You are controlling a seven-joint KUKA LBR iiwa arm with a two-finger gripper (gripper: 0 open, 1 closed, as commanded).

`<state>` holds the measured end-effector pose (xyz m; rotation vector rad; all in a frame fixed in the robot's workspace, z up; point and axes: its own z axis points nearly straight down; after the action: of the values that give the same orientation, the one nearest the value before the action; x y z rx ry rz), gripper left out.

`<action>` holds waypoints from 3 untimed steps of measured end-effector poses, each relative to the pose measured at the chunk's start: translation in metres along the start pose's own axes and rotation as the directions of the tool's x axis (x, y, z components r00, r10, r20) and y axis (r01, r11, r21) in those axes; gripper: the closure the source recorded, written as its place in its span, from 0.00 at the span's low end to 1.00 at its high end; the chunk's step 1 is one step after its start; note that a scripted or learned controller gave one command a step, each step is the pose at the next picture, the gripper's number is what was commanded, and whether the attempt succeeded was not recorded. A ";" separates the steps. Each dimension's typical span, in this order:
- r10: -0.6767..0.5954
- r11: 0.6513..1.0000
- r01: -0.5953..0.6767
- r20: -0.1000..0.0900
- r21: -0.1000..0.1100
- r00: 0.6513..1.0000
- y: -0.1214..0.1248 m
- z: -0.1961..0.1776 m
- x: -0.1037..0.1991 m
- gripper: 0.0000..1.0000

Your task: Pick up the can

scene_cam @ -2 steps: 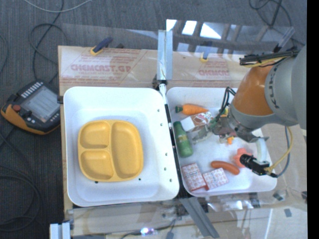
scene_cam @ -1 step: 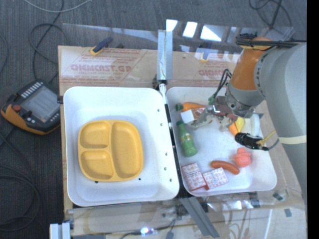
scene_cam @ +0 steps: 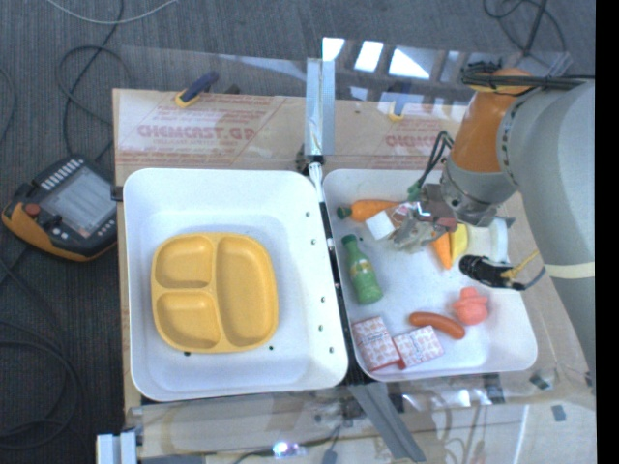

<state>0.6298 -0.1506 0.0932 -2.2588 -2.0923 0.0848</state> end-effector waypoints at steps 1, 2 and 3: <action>-0.077 0.993 0.077 0.008 -0.094 0.997 -0.019 0.004 -0.027 1.00; -0.079 0.992 0.080 0.007 -0.094 0.997 -0.019 0.005 -0.025 0.00; 0.041 0.999 -0.041 0.003 -0.013 0.999 0.027 0.005 -0.020 0.00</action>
<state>0.6549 -0.1726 0.0864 -2.3111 -2.0541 0.0783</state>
